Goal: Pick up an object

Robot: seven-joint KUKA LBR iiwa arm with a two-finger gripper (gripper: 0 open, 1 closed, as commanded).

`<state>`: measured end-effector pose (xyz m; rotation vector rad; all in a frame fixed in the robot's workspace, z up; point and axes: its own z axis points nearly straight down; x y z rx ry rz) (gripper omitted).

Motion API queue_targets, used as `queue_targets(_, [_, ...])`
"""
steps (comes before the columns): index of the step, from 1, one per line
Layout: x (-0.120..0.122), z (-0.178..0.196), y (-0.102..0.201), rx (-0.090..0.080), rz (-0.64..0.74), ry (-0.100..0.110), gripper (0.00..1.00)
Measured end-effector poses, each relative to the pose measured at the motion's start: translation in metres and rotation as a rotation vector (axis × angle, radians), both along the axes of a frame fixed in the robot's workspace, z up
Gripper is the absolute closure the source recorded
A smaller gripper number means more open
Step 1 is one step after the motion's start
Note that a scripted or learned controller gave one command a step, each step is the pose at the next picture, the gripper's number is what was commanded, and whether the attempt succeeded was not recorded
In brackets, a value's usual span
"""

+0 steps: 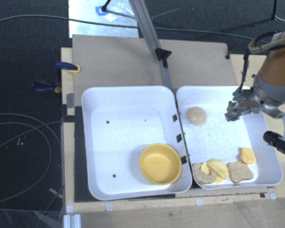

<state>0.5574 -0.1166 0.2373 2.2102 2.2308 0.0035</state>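
The arm came in from the right and the gripper (233,112) hung over the upper part of the right bin (213,95), its fingers too dark and small in this view to say whether they were parted or closed, and nothing showed between them. Nearest it was the pale round bun (196,116), lying alone near the bin's upper left, apart from everything else. It looked light and probably soft, likely toy food, so a grip across its widest middle seemed best; its domed top could let the fingers slip off. It was beige, smooth, slightly flattened. Along the bin's near edge sat the toast slice (240,171), yellow pieces (217,167) and a yellow wedge (247,155). The yellow bowl (160,163) rested in the left bin (99,103).
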Motion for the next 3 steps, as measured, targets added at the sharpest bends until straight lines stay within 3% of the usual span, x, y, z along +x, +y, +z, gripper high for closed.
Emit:
queue_targets(1, [-0.002,-0.011,0.057,0.002,0.002,0.001,1.0])
queue_targets(3, [-0.005,0.008,0.168,0.002,0.003,0.001,1.0])
